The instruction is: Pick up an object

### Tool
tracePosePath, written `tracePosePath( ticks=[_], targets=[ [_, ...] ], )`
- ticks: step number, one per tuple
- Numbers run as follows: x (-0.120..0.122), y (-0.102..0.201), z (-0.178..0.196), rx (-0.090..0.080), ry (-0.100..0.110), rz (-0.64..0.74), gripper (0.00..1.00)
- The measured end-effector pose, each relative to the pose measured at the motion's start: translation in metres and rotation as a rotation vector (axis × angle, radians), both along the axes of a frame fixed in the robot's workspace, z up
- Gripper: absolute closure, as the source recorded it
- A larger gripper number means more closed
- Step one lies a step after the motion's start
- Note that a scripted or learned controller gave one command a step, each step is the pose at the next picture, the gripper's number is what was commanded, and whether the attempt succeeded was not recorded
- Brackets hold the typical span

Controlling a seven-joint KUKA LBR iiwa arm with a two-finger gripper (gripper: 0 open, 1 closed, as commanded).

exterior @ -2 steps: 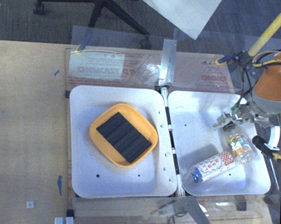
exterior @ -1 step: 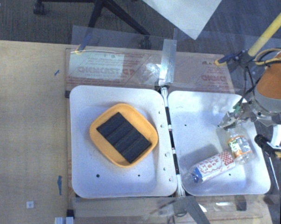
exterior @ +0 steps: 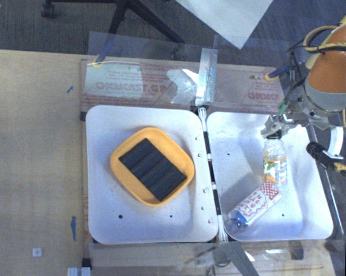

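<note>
Bottle [exterior: 275, 165] was the object nearest to the gripper [exterior: 273, 128], so I took it as the likely target. It was in the right bin [exterior: 312, 226], a small clear bottle with an orange and green label, and its cap end pointed up toward the fingertips. The gripper was just above this cap end, at the far side of the bin, and the bottle's long axis ran from the fingers straight toward the near edge of the bin. Whether the bottle was upright or lying flat I could not decide from this slanted view, maybe it was standing. The fingers were dark and small in the picture, and I could not tell if they were open or closed, or if they already touched the cap.

Beyond the bottle, farther from the fingers, a red and white patterned tube [exterior: 254, 207] with a blue end lay on the bin floor. It was diagonal, and its upper end came close to the bottle's base, perhaps touching it. A downward move on the bottle could push it against this tube.

Well to the side of the fingers, across the divider, the left bin [exterior: 101, 217] held an orange tray [exterior: 152, 165] with a dark ribbed insert. It was far from the arm and not in the way.
</note>
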State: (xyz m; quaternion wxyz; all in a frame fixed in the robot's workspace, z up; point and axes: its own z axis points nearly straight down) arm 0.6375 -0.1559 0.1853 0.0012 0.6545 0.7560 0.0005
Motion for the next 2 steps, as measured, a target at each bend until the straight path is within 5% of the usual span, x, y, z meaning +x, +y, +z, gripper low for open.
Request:
tracePosePath(
  ticks=[1, 2],
  targets=[
    [0.001, 0.007, -0.092, -0.002, -0.001, 0.003, 1.00],
    [0.030, 0.074, 0.000, 0.000, 0.000, 0.105, 1.00]
  ],
)
